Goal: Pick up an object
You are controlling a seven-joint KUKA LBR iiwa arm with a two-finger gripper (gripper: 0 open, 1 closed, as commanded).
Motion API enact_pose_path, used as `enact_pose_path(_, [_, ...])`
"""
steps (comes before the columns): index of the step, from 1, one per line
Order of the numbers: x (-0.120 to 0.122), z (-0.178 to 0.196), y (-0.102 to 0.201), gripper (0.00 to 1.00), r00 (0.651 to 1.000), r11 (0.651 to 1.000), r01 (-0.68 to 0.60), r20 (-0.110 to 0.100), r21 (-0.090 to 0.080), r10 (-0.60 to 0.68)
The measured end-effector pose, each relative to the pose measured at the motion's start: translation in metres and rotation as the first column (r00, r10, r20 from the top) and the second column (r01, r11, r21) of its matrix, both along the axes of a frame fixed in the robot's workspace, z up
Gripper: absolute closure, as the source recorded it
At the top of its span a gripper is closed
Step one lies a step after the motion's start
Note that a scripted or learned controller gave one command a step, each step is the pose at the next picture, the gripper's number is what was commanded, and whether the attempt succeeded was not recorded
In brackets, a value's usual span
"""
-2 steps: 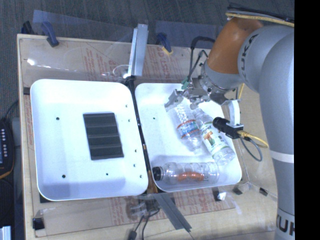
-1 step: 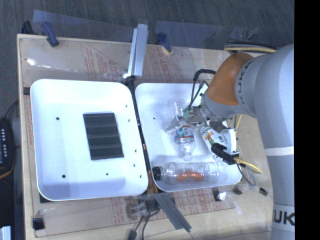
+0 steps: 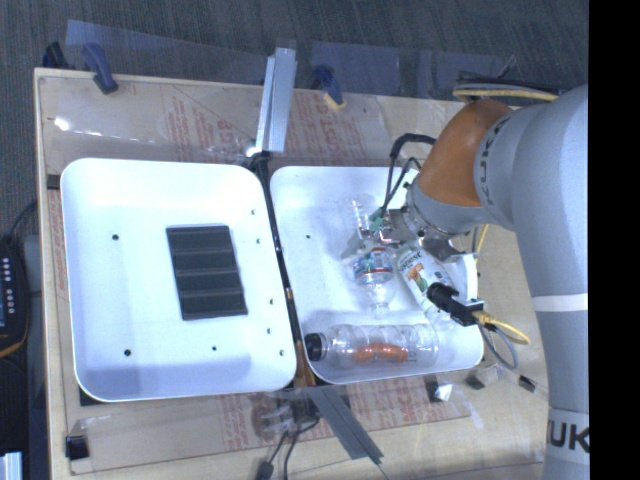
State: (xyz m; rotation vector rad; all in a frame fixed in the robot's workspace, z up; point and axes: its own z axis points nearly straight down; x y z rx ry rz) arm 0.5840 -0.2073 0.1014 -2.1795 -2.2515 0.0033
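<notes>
A grey arm with an orange band reaches over the right bin [image 3: 300, 203], its gripper [image 3: 385, 230] lowered among clear plastic bottles near the bin's middle; whether the pincer is apart, together or clamped on anything cannot be told from this slanted view. A small clear bottle with a blue-and-white label [image 3: 376, 271] stands or leans just beside the gripper, towards the bin's near edge. A second small bottle with a green label [image 3: 413, 271] lies tilted beside it, towards the right wall. A larger clear bottle with a dark cap and orange contents [image 3: 375, 346] lies on its side along the bin's near edge, cap towards the near-left corner. These bottles look light, thin-walled and slick, likely to dent or squirt free under a hard pinch; a hold across the body's middle, or at the stiffer neck, seems safest. The left bin [image 3: 95, 193] holds a single dark ridged slab [image 3: 206, 271] lying flat near its centre.
</notes>
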Motion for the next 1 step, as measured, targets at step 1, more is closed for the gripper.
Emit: enact_pose_path(1, [0.0414,0.0943,0.0437,1.00,0.987,0.987,-0.159,0.006,-0.004,0.159])
